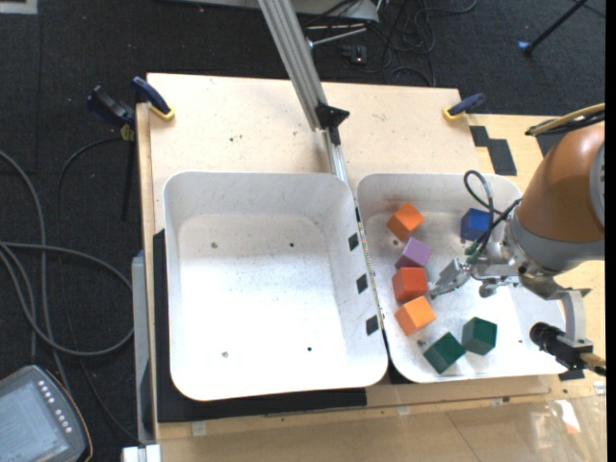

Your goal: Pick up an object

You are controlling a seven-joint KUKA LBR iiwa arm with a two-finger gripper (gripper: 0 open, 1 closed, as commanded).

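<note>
Crowding is the main risk: the red block [410,283] sits touching the purple block [416,252] above it and the orange block [416,314] below it in the right bin [438,187], so a descending finger could land on a neighbour and shove the cluster aside instead of closing on one piece. Whether the gripper [450,277] is spread or closed I cannot tell; it hangs just right of the red block, nothing visibly between its tips

Blue clamp [146,97] on bench corner; cables [38,268] & pendant [37,417] on floor.
</note>
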